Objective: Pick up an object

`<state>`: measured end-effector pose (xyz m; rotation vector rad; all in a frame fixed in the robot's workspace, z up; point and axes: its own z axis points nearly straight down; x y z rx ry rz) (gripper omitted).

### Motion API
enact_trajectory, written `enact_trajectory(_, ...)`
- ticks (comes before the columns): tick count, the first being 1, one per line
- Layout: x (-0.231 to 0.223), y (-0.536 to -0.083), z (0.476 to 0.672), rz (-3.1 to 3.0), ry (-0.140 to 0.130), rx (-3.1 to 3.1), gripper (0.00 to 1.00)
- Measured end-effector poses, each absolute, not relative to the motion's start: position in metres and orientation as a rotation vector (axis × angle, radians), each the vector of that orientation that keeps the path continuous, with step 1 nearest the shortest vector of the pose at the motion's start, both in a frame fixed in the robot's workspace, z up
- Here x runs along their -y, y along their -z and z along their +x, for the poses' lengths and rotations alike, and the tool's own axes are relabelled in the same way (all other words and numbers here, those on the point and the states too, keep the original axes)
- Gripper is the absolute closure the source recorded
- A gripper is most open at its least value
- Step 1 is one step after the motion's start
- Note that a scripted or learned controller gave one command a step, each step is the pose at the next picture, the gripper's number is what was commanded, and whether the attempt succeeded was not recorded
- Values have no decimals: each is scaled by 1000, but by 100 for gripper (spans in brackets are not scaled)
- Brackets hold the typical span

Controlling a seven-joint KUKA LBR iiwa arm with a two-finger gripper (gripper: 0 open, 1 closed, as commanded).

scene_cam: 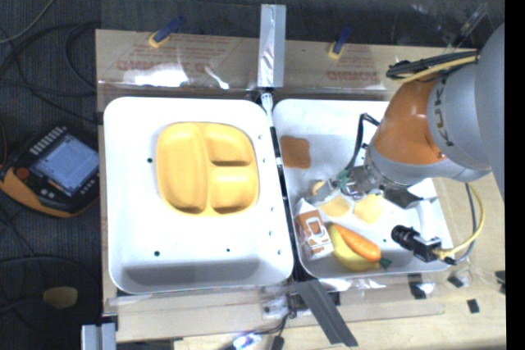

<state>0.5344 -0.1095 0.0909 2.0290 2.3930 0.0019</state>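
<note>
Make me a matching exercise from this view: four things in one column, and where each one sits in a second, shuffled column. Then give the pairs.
1. yellow divided tray
2. carrot
3. brown square
4. handheld controller

A. top left corner of the right bin
B. on the floor, left of the bench
C. in the left bin
D. near the front of the right bin

Pairs: 1-C, 2-D, 3-A, 4-B

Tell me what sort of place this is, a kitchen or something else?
Most likely a robotics lab bench, not a kitchen: a KUKA arm reaches into the right white bin of toy food, the bench stands on grey carpet, and a teach pendant lies on the floor at the view's left.
</note>
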Motion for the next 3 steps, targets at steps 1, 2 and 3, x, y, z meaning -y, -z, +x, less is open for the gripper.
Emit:
enact_trajectory(1, 46, -183, 531, 2128, 3, -2313, 0)
enact_trajectory(2, 99, -140, 497, 2116, 5, -2325, 0)
enact_trajectory(3, 137, -90, 488, 1967, -6, -2425, 0)
